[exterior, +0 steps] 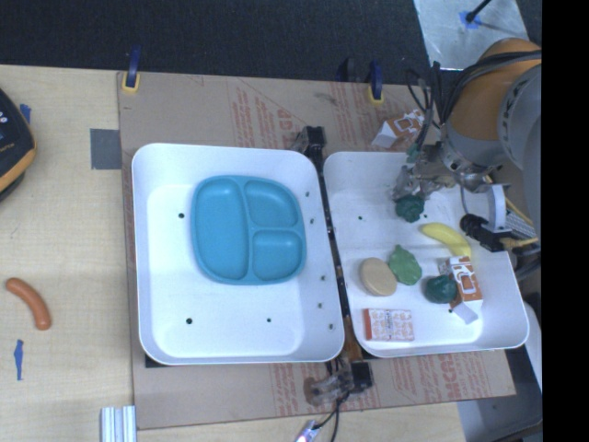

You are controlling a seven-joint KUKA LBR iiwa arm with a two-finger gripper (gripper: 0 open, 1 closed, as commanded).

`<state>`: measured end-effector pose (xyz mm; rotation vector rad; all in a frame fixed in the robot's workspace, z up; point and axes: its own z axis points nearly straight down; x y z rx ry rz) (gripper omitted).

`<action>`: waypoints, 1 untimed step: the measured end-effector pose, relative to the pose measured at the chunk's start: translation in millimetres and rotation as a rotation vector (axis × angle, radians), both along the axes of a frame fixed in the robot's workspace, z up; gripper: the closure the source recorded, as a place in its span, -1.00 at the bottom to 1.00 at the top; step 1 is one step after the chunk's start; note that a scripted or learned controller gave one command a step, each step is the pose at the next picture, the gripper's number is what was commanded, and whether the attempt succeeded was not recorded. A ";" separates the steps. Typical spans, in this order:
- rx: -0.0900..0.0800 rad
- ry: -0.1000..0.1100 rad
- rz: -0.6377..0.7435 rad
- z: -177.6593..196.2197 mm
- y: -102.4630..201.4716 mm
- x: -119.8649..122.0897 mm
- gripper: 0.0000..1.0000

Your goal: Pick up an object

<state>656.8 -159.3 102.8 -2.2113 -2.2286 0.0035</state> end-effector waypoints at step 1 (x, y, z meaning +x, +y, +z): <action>0.000 -0.002 -0.003 45.9 66.4 0.1 1.00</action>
